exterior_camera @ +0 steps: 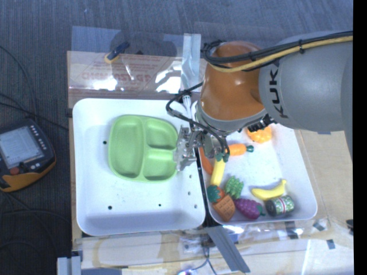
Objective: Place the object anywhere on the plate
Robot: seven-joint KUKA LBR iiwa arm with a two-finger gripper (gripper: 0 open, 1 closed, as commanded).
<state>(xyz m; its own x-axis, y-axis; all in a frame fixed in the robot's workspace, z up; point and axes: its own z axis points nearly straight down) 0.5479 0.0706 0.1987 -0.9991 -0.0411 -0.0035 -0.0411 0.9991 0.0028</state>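
Likely light, rigid and slick: small plastic toy food pieces point(243, 196) heaped right of the green three-compartment plastic plate point(143, 148); best pinched across a narrow middle; end effector point(192, 145) at the plate's right rim, finger state impossible to tell.

Just left of the tool point(198, 145), the green divided plate point(143, 148) looks like smooth moulded plastic with a soft, semi-matt sheen. The white bin point(92, 211) under it is glossy plastic. The tool itself is bare, shiny metal, and the arm above it has a polished orange band point(229, 90) and a smooth grey shell point(315, 85). To the tool's right, the toy banana point(269, 191) and toy carrot point(236, 150) look like smooth plastic. Crinkled clear film point(143, 70) behind the tool catches glare.
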